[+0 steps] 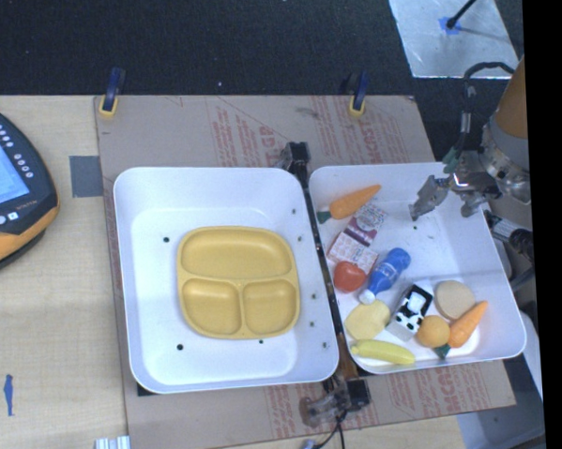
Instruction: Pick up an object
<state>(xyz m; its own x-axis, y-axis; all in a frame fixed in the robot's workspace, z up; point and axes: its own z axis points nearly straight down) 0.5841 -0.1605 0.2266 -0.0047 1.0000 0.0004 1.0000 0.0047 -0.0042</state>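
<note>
A two-finger gripper (447, 197) is held over the bare upper corner of the right-hand bin (485, 255), its fingers (428, 200) spread apart with nothing between them, evidently poised for a pick that has not yet been made. The candidate objects are heaped in the bin's lower half, well apart from the gripper: two carrots, one (354, 201) near the top edge and one (467, 324) at the bottom right, one blue bottle (387, 271), one banana (383, 352), one tomato (349, 276) and one black-and-white box (412, 309). In the left-hand bin (138, 273), one yellow divided plate (238, 281) is laid flat. Both bins are set side by side on the desk (42, 335).
</note>
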